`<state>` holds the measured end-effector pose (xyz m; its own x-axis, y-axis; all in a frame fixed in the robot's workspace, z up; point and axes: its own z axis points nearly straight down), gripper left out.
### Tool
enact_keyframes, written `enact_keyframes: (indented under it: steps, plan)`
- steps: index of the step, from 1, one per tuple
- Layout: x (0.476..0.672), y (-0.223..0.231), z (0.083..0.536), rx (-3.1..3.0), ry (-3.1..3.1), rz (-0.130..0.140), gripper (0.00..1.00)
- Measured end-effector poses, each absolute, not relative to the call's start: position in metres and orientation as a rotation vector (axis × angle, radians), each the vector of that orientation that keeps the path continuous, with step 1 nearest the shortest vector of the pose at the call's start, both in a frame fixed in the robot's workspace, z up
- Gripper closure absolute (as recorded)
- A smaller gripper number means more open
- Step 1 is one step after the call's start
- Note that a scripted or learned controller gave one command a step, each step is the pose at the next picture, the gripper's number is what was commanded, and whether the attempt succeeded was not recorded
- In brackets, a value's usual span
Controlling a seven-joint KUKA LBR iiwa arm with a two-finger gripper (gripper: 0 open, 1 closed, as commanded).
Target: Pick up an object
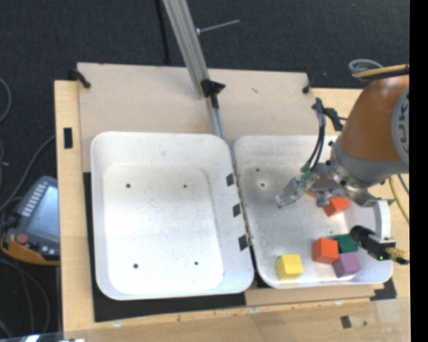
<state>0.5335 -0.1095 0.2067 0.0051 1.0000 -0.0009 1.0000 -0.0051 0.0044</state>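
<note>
right bin (271, 159) | end effector (294, 191) over floor (fingers unclear) | blocks — near corner (327, 250)

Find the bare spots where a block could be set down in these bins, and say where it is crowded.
The left bin offers bare floor wall to wall. In the right bin, the back-left part is free, between the divider and the tool. The front right is crowded: yellow block, orange block, green block, purple block.

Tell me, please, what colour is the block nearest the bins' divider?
Yellow, seen best in the camera view, in the right bin.
</note>
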Motion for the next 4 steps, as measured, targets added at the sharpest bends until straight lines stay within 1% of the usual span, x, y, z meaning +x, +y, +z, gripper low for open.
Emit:
enact_keyframes:
  steps: [1,2,3,4]
  plan:
    - [0.524,-0.193,0.145,2.229,2.213,-0.008,0.0]
    - [0.59,-0.201,0.118,2.213,2.214,0.006,0.0]
    - [0.663,-0.188,0.092,2.28,2.249,-0.065,0.0]
    - [0.662,-0.19,0.102,2.27,2.256,-0.069,1.0]
